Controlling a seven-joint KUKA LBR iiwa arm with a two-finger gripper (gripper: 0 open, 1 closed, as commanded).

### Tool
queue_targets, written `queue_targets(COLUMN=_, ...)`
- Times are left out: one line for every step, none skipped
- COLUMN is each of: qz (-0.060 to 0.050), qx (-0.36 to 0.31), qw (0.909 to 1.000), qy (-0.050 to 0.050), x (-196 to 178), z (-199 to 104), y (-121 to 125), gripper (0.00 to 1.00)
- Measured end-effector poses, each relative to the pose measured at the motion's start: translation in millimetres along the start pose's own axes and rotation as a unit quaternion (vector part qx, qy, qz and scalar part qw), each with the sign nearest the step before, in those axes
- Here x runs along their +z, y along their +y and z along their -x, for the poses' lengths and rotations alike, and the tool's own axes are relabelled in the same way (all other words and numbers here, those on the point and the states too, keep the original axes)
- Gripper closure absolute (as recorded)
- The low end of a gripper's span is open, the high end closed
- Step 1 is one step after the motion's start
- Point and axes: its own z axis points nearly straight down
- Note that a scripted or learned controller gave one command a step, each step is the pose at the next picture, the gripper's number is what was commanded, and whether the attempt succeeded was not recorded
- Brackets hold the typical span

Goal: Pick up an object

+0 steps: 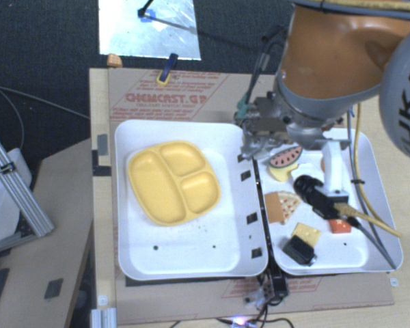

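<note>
My gripper [254, 147] hangs low over the rim between the two bins, under the arm's big orange and grey wrist. Just to its right in the right bin [379, 183] lies a watermelon slice [285, 158] on a pale yellow piece [280, 173]. Nearer the front of that bin lie a pizza slice [280, 206], a yellow cheese block [305, 234], a black block [299, 251] and a small orange piece [339, 226]. The arm hides the back of the right bin.
The left bin [184, 255] holds a yellow divided plate [173, 182] tilted toward its back left. Black clips [248, 176] run along the divider between the bins. A cardboard sheet [167, 98] lies under both bins, with a blue and yellow tool [167, 68] on its far edge.
</note>
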Motion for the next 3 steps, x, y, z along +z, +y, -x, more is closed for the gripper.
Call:
queue_targets(qz=0.002, qx=0.000, qw=1.0000, qy=0.002, x=-78, z=-16, y=-15, gripper=1.00)
queue_targets(qz=0.000, qx=-0.001, qw=1.0000, qy=0.001, x=-85, z=-15, y=-14, gripper=1.00)
queue_targets(qz=0.002, qx=-0.004, qw=1.0000, qy=0.001, x=-96, z=-15, y=-13, gripper=1.00)
